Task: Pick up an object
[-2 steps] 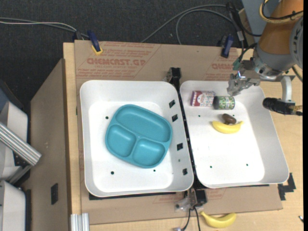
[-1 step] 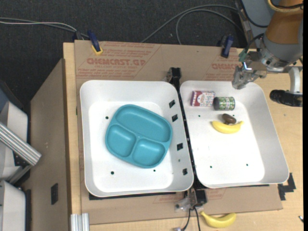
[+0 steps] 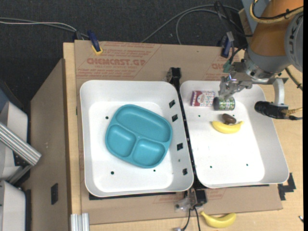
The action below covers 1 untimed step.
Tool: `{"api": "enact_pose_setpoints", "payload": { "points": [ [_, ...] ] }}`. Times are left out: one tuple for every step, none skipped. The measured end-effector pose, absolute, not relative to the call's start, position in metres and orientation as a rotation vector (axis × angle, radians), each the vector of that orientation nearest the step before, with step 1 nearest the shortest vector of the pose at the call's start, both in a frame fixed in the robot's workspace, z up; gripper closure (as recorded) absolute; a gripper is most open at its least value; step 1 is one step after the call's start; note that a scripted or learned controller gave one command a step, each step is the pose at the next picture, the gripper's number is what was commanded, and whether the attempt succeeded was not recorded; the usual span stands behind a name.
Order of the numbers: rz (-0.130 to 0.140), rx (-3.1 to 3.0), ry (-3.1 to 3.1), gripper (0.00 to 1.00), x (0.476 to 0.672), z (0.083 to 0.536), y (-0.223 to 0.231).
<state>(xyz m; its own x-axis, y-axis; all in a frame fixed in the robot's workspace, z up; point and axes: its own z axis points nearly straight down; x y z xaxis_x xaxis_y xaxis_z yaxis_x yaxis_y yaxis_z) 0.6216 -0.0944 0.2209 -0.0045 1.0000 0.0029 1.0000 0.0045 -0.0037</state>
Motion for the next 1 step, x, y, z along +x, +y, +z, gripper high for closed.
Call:
{"api": "enact_pose_setpoints", "payload": {
  "points": [
    [0.002,-2.212,-2.223,1.0,0.5854,0.2234,-0.0475]
  ]
}}
